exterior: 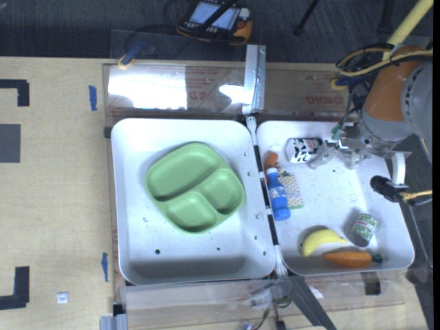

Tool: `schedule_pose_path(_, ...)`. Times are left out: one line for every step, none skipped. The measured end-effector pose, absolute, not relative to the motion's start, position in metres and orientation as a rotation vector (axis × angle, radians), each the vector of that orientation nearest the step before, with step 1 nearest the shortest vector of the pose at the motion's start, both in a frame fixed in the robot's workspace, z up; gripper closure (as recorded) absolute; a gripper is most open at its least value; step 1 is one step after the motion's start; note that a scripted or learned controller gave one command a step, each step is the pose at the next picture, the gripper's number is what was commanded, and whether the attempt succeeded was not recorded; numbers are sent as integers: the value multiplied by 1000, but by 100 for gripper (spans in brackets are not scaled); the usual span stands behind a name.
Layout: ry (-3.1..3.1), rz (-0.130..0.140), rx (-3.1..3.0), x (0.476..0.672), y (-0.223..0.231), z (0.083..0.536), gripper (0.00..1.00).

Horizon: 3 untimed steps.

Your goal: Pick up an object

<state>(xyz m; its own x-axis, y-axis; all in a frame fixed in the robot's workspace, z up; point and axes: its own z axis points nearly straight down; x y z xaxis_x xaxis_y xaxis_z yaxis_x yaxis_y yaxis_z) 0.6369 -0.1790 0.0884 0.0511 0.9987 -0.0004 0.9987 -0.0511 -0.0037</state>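
My gripper (337,158) hangs low over the back of the right bin (402,256), open, with nothing between its fingers. Its left finger (321,159) sits right beside a black-and-white patterned item (302,149); whether they touch I cannot tell. A blue bottle with an orange cap (277,192) lies along the bin's left wall, with a patterned packet (292,191) next to it. At the front lie a yellow banana (323,240), an orange carrot (347,258) and a small green-labelled can (364,228).
The left bin (130,253) holds a green divided plate (194,186). A metal divider (265,198) separates the two bins. A clear panel (179,81) stands behind the left bin. The arm's grey and orange wrist (392,102) and its cables overhang the right bin's back right corner.
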Motion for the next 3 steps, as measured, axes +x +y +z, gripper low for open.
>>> schedule_pose_path(-2155, 0, -2284, 608, -136, 129, 0)
schedule_pose_path(-2169, -1, -2276, 624, -207, 177, 0)
schedule_pose_path(-2270, 0, -2171, 580, -220, 150, 0)
